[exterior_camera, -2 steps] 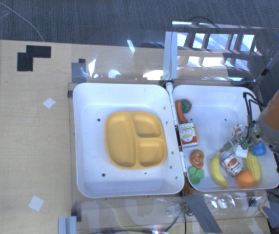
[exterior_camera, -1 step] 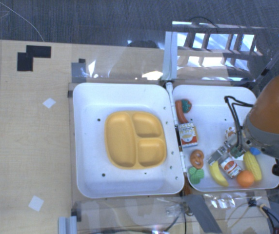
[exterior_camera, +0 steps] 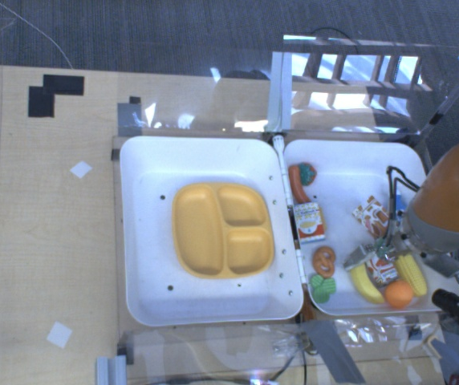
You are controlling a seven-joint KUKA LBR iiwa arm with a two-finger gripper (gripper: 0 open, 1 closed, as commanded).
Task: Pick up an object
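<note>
Right now we see arm reaching over right bin, gripper low among toys at near right corner. Banana, orange, corn crowd just beside it; small carton sits right under it. Juice box lies near left wall. We cannot tell gripper state. Yellow divided tray rests mid left bin.

Right bin: carrot far-left; carton, pretzel, green item along left wall; banana, orange, corn near-right; wrapper centre.
</note>
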